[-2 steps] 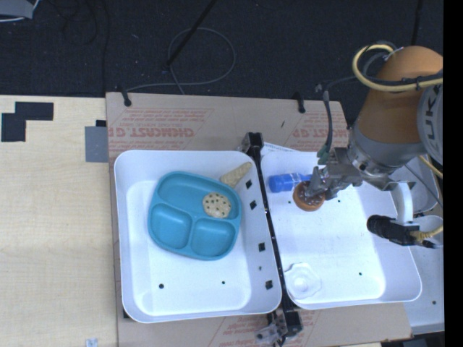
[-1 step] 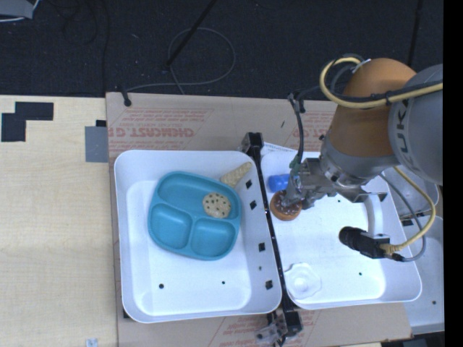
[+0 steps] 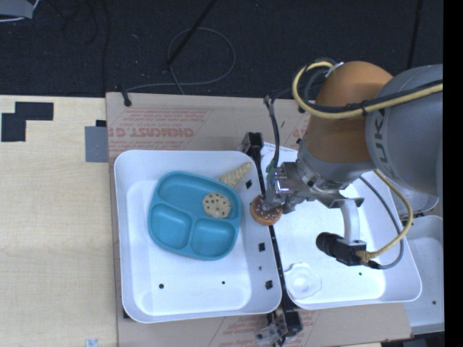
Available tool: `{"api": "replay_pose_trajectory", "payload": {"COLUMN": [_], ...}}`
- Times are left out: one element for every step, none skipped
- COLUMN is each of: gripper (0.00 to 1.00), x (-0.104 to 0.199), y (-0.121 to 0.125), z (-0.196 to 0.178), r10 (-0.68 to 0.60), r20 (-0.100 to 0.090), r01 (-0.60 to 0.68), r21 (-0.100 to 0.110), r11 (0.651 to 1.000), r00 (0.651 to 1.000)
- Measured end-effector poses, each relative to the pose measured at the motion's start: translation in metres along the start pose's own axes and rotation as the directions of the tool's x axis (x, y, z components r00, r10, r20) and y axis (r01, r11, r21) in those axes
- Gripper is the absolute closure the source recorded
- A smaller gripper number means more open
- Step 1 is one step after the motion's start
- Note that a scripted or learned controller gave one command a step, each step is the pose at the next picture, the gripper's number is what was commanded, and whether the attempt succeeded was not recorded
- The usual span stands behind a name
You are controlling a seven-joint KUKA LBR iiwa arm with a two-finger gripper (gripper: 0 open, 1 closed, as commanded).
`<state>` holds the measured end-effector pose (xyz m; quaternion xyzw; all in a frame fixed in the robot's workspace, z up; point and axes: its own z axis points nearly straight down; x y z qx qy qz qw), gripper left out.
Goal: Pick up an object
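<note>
1. Gripping looks likely: fingers [image 3: 270, 202] sit on a small brown doughnut [image 3: 265, 212] at the divider between the bins; closure unclear, cannot tell.
2. Left bin [image 3: 137, 280] holds blue divided plate [image 3: 192, 216] with a cookie [image 3: 216, 205].
3. Lift not yet confirmed.

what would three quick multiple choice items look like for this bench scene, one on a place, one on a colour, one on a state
1. Where does the cookie lie?
A. on the divided plate
B. in the right bin
C. on the cardboard

2. What colour is the divided plate?
A. red
B. blue
C. green

3. How does the brown donut-like piece sit?
A. inside the plate
B. outside both bins
C. at the rim between the left bin and the right bin, under the gripper

Answers: 1 A, the cookie rests in the plate's upper compartment. 2 B, the plate is plainly blue. 3 C, the piece lies by the bins' shared edge just below the gripper.
</note>
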<state>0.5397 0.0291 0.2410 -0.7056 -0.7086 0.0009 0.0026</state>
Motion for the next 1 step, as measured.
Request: {"api": "replay_pose_trajectory", "payload": {"gripper": [1.0], "x": [0.0624], "y": [-0.0036], "z": [0.0025], "r10": [-0.001], "r20": [0.001], "r01": [0.001], "r21": [0.0], "r11": [1.0], "r00": [1.0]}}
